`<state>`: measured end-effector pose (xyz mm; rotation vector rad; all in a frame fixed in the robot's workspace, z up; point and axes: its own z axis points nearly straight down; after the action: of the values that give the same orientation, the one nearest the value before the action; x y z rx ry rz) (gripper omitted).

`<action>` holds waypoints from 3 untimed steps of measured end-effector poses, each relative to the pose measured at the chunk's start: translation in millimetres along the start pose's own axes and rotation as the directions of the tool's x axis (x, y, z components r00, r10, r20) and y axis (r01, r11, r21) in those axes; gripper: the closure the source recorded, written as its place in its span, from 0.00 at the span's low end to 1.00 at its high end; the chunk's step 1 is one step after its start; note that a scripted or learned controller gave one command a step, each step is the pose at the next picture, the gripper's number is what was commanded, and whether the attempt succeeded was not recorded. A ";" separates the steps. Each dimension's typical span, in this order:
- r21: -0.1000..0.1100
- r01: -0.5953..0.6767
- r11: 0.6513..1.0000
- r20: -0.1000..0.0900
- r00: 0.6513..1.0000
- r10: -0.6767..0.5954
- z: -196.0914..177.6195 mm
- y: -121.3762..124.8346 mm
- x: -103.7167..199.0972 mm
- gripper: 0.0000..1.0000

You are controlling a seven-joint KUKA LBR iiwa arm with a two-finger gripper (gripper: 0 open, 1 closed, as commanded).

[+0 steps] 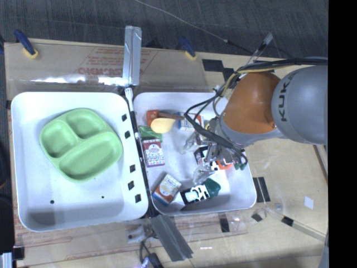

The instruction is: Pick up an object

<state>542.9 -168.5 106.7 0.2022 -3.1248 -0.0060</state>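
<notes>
The arm's orange-banded wrist hangs over the right bin. Its gripper is low inside that bin, near the right-hand middle. Just beside it lies a small orange and white item; whether the gripper touches it I cannot tell. In front of the gripper lie a dark green object and a black-and-white object. A yellow rounded object rests at the bin's back left. A dark red packet lies along the left wall, with a small carton at the front left.
The left bin holds a green divided plate. A metal bar stands upright behind the wall between the bins. Cables loop from the wrist over the back of the right bin. A blue and white item lies beneath them.
</notes>
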 end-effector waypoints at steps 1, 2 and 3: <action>0.003 0.087 0.996 0.011 0.996 -0.087 14.4 36.0 -76.5 0.00; 0.007 0.039 0.999 -0.002 0.999 -0.039 14.3 59.7 -90.2 0.00; 0.013 0.043 0.999 0.015 0.999 -0.043 0.7 59.8 -94.8 1.00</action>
<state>629.2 -97.0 105.3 0.2712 -3.1356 0.0117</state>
